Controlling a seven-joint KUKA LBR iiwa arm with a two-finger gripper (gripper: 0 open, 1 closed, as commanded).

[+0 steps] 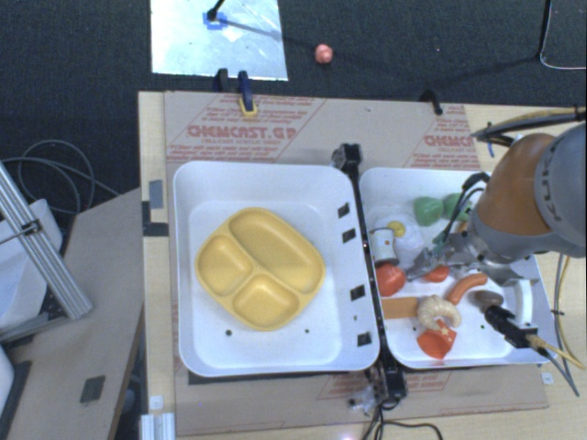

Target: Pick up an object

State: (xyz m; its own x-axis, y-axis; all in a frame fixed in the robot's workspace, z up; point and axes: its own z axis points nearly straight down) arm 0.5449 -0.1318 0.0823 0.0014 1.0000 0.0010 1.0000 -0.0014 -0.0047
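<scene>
We saw the gripper (429, 262) low in the right bin (527, 356), its tips by a small red piece (438, 273), with a red tomato-like object (390, 280) just to its left; we could not tell how it was set. Nearby lay a sausage (466, 287), a shrimp (437, 311), a red wedge (436, 341) and a green object (427, 210). The items crowded the bin's middle. The left bin (206, 356) held a yellow divided tray (261, 268) with bare floor around. The arm (518, 204) hid the right bin's far corner.
</scene>
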